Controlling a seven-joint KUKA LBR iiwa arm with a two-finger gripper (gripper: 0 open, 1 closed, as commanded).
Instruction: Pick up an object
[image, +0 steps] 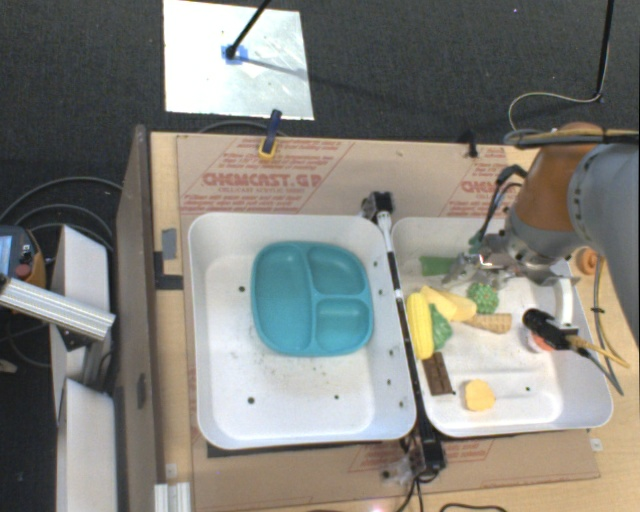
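My gripper (488, 264) hangs low over the back of the right bin (580, 400), reaching in from the right. Just below it lies a green broccoli-like piece (484, 297), and a flat green piece (436, 265) lies to its left. Nearby in the same bin are a pale yellow piece (450, 304), a beige cone (490, 322), a yellow banana (418, 326) with a green piece (440, 326) beside it, a brown bar (436, 373) and a yellow round piece (479, 396). Nothing shows between the gripper's tips.
The left bin (230, 400) holds a teal divided plate (310, 298). A dark ridge (398, 300) separates the two bins. Cardboard (300, 170) lies under both, with a yellow-and-blue clamp (270, 135) at its back edge.
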